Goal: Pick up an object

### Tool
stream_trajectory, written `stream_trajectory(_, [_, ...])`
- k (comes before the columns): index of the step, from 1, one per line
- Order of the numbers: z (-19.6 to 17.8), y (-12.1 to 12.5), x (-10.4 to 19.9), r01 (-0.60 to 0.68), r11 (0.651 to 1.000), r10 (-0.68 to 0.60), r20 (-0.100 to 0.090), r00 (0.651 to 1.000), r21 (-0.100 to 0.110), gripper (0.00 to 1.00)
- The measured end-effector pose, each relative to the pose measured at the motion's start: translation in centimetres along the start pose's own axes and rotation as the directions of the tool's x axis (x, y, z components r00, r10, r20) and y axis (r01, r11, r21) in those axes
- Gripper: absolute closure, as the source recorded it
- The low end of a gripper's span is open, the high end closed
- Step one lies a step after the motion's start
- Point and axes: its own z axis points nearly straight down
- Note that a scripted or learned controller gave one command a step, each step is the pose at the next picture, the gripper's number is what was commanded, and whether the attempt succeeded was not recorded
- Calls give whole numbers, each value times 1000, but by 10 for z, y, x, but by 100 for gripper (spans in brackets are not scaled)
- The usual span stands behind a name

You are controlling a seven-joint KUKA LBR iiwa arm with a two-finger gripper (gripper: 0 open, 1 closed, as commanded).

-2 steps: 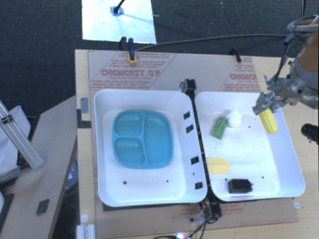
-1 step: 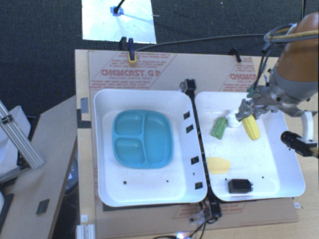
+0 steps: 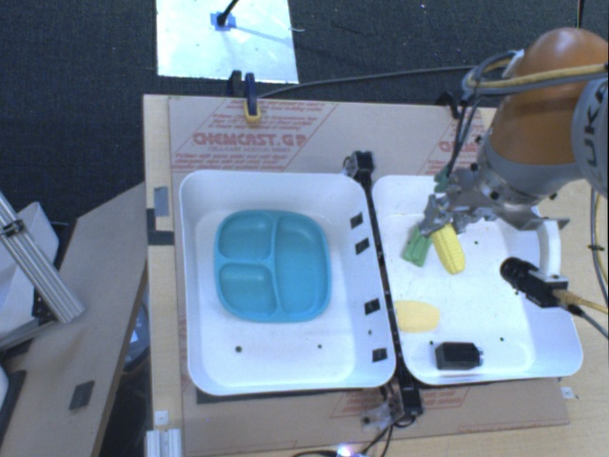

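Observation:
A yellow corn cob (image 3: 450, 251) with a green husk end (image 3: 416, 248) lies in the right bin (image 3: 552, 350), in its upper middle. My gripper (image 3: 443, 219) hangs right over the cob's upper end, under the grey and orange arm (image 3: 547, 103) that comes in from the right. The gripper's body hides where it meets the corn. A pale yellow rounded piece (image 3: 416, 316) lies near the bin's left wall. A small black block (image 3: 458, 355) sits near the front edge.
The left bin (image 3: 205, 350) bears a blue divided plate (image 3: 273, 265). A black divider with clips (image 3: 373, 265) runs between the two bins. A black fitting with a cable (image 3: 531, 283) sticks into the right bin from the right.

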Motion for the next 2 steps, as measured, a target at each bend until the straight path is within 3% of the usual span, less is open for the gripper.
stream_trajectory(2, [20,-20,100,-1,1000,1,0,1000,1,100])
